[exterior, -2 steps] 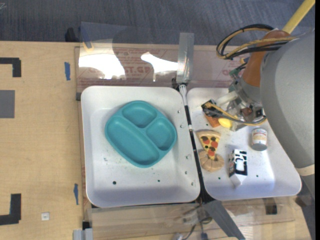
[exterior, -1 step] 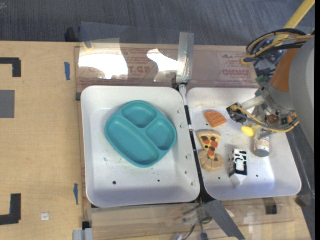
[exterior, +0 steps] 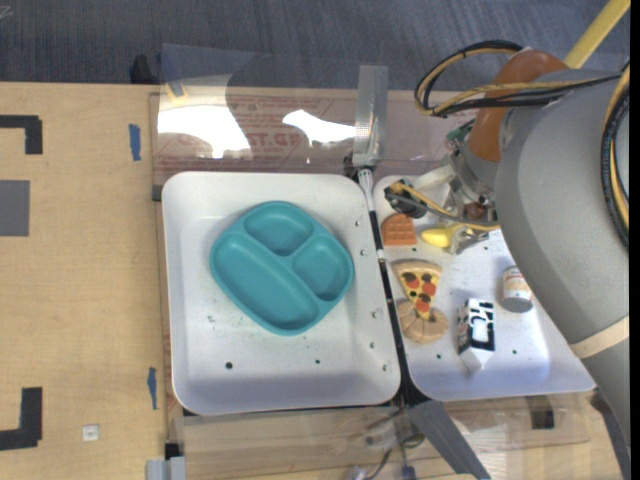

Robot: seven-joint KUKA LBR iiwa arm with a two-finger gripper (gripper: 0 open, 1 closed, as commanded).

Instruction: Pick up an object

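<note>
Camera view: the grey arm [exterior: 560,198] reaches in from the right, and its orange band [exterior: 505,98] sits above the far end of the right bin [exterior: 525,358]. The gripper [exterior: 455,200] hangs low over that far end, close above the small things there; the wrist hides it, so I cannot tell whether it is spread or pressed together, and nothing can be seen held in it.

Just beside the gripper, toward the divider between the bins, lies an orange toy piece [exterior: 398,230], and next to it a yellow toy piece [exterior: 437,236]. Nearer the front edge a pizza slice [exterior: 420,286] rests with its tip over a tan round disc [exterior: 422,325]. A black-and-white item [exterior: 480,326] (what it is cannot be made out) lies to the right of the disc, and a small jar [exterior: 516,288] stands right by the arm's body.

The left bin [exterior: 185,308] holds a teal divided plate [exterior: 283,265], lying flat near its middle, well apart from the gripper
</note>
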